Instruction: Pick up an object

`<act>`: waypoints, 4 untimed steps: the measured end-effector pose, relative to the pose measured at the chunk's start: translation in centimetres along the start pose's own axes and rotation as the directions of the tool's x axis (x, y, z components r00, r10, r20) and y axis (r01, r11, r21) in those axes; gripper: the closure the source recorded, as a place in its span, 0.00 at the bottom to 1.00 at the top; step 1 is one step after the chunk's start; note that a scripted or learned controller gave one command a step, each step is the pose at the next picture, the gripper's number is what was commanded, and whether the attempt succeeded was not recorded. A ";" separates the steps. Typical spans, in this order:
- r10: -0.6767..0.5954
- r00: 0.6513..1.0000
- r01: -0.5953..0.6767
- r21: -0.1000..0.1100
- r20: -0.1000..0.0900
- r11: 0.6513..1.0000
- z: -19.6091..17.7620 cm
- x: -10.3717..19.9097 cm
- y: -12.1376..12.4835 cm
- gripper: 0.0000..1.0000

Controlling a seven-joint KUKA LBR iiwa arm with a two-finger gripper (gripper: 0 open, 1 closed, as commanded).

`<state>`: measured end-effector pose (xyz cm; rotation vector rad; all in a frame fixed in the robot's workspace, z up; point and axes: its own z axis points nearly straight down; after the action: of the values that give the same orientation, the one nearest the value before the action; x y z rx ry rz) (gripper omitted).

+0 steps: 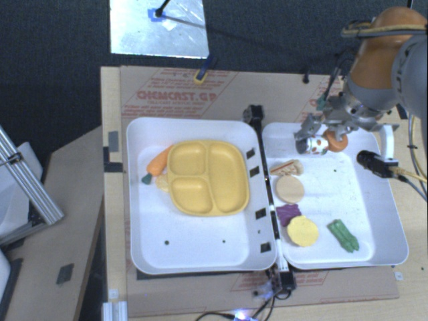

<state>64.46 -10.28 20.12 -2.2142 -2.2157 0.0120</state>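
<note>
We see the gripper at the far edge of the right bin; we cannot tell the state of its jaws. An orange-and-white object lies just beside it. We advise centring over this object, descending vertically, and avoiding the bin wall.

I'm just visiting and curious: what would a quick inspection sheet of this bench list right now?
Surface: two white bins, left bin and right bin, on cardboard.
Job's things: yellow tray and carrot in the left bin; round biscuit, purple piece, yellow disc, green vegetable in the right bin.
Clutter: nothing seen.
Grippers: end effector above the right bin's far end.
Cables: black cable at the right.
Surroundings: metal plate behind.
</note>
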 end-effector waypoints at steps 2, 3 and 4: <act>-0.005 1.000 0.005 -0.010 0.001 1.000 4.6 0.8 0.9 0.00; -0.002 1.000 0.002 -0.011 0.000 1.000 10.8 1.0 0.6 0.00; -0.002 1.000 0.002 -0.022 0.001 1.000 11.2 1.0 0.9 0.00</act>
<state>65.26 -9.23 8.88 -2.2236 -2.2298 -0.0117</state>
